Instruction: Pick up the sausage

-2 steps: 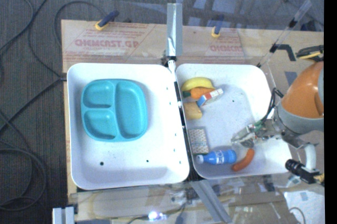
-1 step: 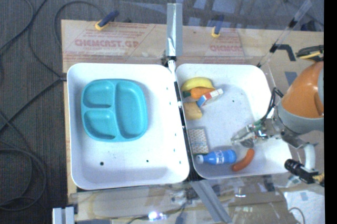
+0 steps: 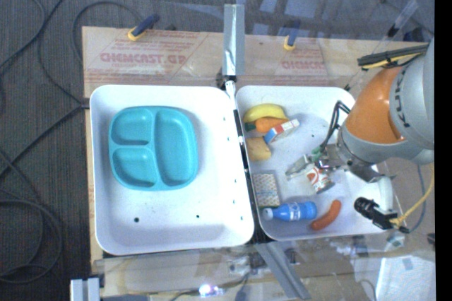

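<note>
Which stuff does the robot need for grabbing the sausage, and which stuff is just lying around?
For the job:
sausage
hand

Just lying about:
blue bottle
banana
carrot
blue divided plate
left bin

My own grey-and-orange arm (image 3: 385,119) runs off the right edge and covers part of the right bin (image 3: 304,96), my fingers (image 3: 316,167) are too blurred among shiny bits to tell their stance, and the small items by the banana (image 3: 265,111) are too small to name.
</note>
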Controlling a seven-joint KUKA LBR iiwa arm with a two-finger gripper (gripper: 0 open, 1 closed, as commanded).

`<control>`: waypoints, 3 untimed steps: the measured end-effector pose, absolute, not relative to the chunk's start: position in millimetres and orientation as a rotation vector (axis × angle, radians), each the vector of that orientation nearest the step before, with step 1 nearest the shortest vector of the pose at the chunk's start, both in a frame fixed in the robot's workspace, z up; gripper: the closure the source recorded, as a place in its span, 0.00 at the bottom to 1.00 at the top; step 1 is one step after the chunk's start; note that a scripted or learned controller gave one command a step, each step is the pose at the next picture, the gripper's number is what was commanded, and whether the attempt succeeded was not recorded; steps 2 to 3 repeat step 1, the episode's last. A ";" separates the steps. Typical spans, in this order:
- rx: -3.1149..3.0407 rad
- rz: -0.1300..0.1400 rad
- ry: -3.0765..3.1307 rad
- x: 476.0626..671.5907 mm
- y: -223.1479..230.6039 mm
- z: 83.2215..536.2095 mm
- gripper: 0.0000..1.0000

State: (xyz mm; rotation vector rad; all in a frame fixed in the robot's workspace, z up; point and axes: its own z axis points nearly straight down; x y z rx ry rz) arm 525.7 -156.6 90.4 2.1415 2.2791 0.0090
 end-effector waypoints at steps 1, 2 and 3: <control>2.194 0.020 2.237 491.0 -208.6 92.4 0.00; 2.194 0.020 2.237 491.0 -208.6 92.4 0.00; 2.194 0.020 2.237 491.0 -208.6 92.4 0.00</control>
